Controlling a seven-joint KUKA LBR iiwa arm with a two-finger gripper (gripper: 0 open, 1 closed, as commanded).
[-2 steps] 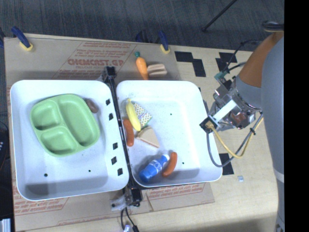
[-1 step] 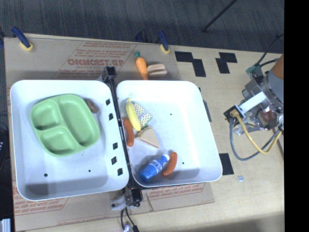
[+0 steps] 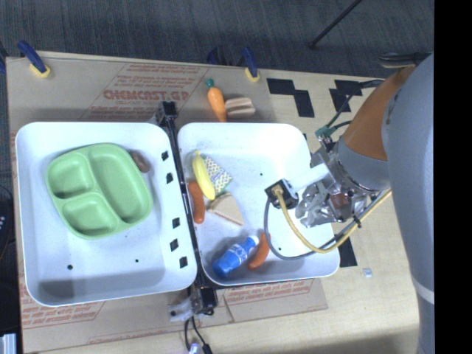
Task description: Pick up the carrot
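A small orange carrot [image 3: 216,103] with a green top lies on the cardboard behind the right bin [image 3: 251,142], outside it and next to a brown-and-white toy food piece [image 3: 240,108]. My gripper [image 3: 316,206] hangs low over the right edge of the right bin, far from the carrot, with a yellow cable looped beneath it. Nothing shows between its fingers.
The right bin holds a banana [image 3: 203,175], a checkered piece [image 3: 217,172], a red-orange sausage shape [image 3: 195,201], a sandwich wedge [image 3: 227,211], a blue bottle [image 3: 236,257] and another orange piece [image 3: 259,251]. A green divided plate [image 3: 99,189] lies in the left bin [image 3: 44,271].
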